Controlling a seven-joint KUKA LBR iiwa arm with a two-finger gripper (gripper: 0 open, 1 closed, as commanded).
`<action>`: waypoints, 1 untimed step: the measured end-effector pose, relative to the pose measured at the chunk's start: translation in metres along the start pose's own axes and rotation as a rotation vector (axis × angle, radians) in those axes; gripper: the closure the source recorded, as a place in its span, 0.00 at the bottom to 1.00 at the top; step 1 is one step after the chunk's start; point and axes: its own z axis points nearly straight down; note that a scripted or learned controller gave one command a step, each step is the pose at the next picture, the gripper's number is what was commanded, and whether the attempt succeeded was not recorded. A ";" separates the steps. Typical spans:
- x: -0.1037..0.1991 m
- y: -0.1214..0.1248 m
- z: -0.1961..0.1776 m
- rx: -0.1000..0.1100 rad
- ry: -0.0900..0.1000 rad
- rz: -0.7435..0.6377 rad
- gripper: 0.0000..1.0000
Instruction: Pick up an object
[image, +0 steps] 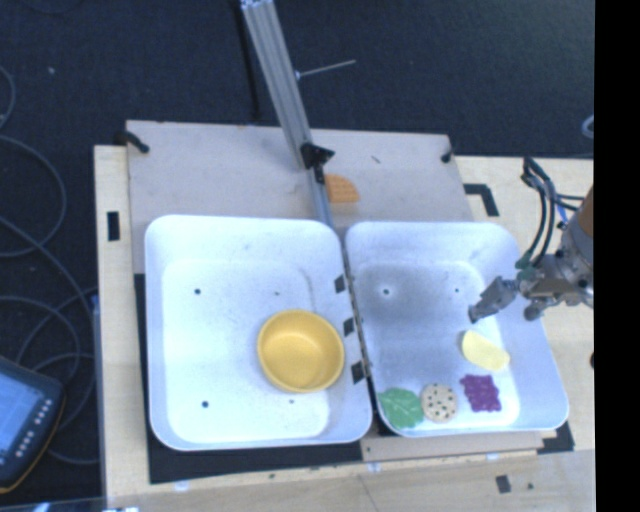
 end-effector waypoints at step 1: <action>0.000 0.000 0.000 0.000 0.000 0.002 0.00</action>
